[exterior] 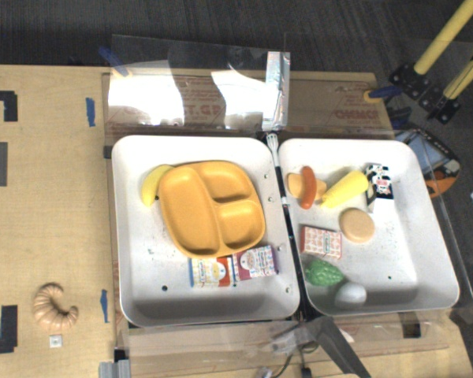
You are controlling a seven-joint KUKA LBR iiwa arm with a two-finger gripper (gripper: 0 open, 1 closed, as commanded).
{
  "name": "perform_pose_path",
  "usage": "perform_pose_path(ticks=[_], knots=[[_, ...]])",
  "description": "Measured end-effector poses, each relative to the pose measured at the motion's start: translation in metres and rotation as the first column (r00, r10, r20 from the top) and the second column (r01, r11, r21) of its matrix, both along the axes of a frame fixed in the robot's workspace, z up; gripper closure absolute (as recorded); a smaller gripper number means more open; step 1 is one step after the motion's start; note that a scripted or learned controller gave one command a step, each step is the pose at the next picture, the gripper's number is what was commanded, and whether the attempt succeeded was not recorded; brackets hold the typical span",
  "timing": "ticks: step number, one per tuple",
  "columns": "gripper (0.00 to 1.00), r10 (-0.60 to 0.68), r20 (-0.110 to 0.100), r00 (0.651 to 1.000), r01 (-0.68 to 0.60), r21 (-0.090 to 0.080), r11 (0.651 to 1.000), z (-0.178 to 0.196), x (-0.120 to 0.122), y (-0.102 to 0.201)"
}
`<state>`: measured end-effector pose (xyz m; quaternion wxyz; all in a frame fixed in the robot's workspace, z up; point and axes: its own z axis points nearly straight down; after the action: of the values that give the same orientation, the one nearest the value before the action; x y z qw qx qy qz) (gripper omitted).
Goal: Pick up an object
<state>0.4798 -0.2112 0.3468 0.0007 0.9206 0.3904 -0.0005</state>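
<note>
Two shallow white bins are being used to keep the objects together: the left bin (134, 246) is being taken up mostly by a yellow divided tray (213, 207), under whose edge a banana (150, 184) is partly tucked, while the right bin (410, 246) is holding smaller loose pieces. No single target is being named by the task. The yellow oblong piece (344, 188) in the right bin's far half is being judged a fair candidate, since it is lying exposed on top. Its long axis is running from lower left to upper right, with one end lying against an orange piece (306, 187) and the other beside a black-and-white carton (378, 181). A tan disc (356, 225) is lying just beside it. How far the claw is open, and whether anything is being held, cannot be told.
</note>
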Motion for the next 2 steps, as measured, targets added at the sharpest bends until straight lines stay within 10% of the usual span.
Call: perform_pose_path(ticks=[1, 2], knots=[[1.0, -0.041, -0.009, 0.999, 0.041, 0.004, 0.999, -0.104, 0.009, -0.004], [1.0, 0.576, 0.001, 0.817, -0.576, 0.002, 0.817, -0.066, 0.001, 0.018]])
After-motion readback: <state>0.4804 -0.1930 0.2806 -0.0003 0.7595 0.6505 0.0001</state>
